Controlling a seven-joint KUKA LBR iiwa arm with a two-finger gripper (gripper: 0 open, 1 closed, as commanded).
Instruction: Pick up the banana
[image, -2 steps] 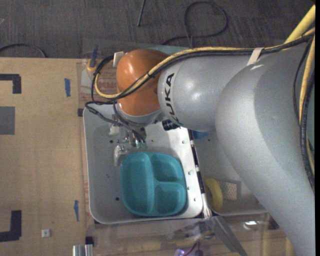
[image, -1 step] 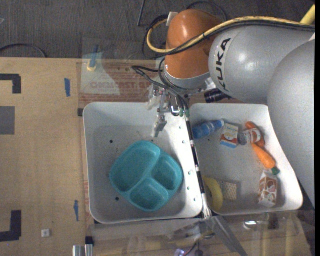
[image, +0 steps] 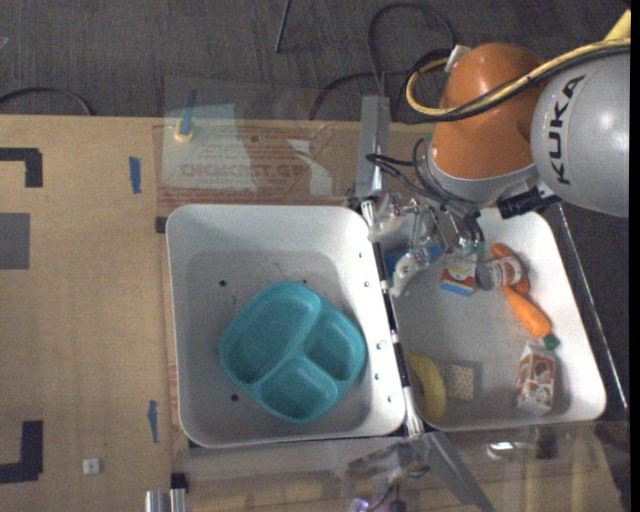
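Banana first: the yellow curved banana (image: 431, 386) is seen lying in the right-hand shallow white bin (image: 578, 300), tucked against that bin's left wall near the front corner. Everything else is placed relative to it. Just to its right a small beige speckled square pad (image: 461, 380) is found, nearly touching it. Further right, by the far wall, a little white-and-brown carton (image: 537, 379) is parked, tilted a bit. Up and right of the banana an orange carrot with a green end (image: 529, 313) is laid at a slant, and above that a small red-and-white can-like item (image: 503, 270) sits beside a white packet with red and blue print (image: 459, 279).

The hand (image: 437, 237) is hung well back from the banana, over the rear left part of the same bin, beneath the grey arm with its orange band (image: 487, 95). Whether it's open or closed can't be told, too much clutter there.

Left of the banana, across the bin walls, a teal three-compartment plastic plate (image: 290, 350) is resting in the left-hand white bin (image: 200, 260). Both bins are carried on the tan desk (image: 80, 300).
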